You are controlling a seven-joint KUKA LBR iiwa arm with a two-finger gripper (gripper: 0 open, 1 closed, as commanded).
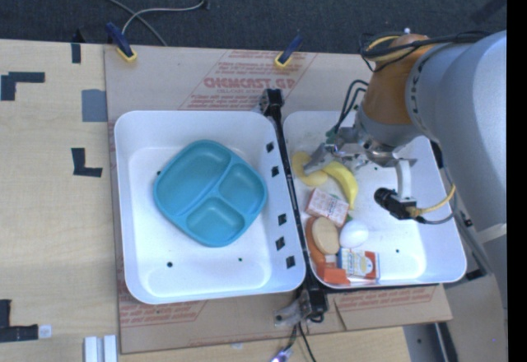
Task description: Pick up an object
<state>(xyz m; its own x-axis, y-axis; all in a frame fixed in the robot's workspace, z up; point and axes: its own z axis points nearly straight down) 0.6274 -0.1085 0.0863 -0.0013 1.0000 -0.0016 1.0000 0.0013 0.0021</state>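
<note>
A: How far along? B: Early, I judge; the claw [339, 148] is down over the banana [339, 178] in the right bin [428, 257], but whether it is released or clenched I cannot tell; nothing is lifted.

A: Obstacles? B: A packet [327, 206] and egg [355, 234] crowd the banana at six o'clock; the blue plate [211, 192] lies well apart at nine.

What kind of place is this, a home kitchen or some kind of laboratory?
Most likely a robotics lab bench, not a kitchen. A grey arm's gripper reaches into the right white bin of toy food, including a banana. A cardboard sheet is clamped to the bench, and cables trail behind.
</note>
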